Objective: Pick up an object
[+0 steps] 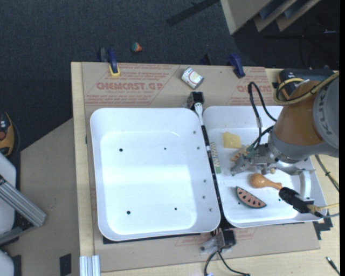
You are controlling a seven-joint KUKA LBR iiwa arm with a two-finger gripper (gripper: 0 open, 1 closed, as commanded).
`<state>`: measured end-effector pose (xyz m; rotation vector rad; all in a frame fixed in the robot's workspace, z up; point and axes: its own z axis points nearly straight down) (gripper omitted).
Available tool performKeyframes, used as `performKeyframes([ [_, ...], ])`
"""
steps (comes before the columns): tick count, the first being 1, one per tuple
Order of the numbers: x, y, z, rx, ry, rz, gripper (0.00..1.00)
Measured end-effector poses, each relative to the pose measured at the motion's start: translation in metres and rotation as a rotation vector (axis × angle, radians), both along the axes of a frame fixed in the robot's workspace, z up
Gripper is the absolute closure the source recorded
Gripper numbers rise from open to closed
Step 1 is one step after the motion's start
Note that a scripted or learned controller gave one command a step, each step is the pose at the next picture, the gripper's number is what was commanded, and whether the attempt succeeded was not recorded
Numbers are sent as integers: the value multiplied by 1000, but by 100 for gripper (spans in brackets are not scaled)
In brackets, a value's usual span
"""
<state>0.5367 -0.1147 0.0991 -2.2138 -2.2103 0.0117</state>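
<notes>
Floor [64, 32]: dark blue-grey carpet, covering the upper and left parts of the view.
Bench top [156, 83]: pale brown board printed with red lettering, fixed at its far edge by two blue clamps [112, 58].
Small white box [192, 77]: lying on the board near the far edge.
Small coloured object [137, 47]: on the carpet beyond the bench; kind unclear.
Pale wooden furniture [269, 13]: at the top right corner.
Aluminium rail [21, 202]: left edge.
Light: even, soft shadows.
</notes>
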Motion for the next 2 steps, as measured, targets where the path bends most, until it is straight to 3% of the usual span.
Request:
performKeyframes([
  [1,103,26,-14,-6,-24,7,0],
  [2,102,24,1,-5,-28,3,100],
])
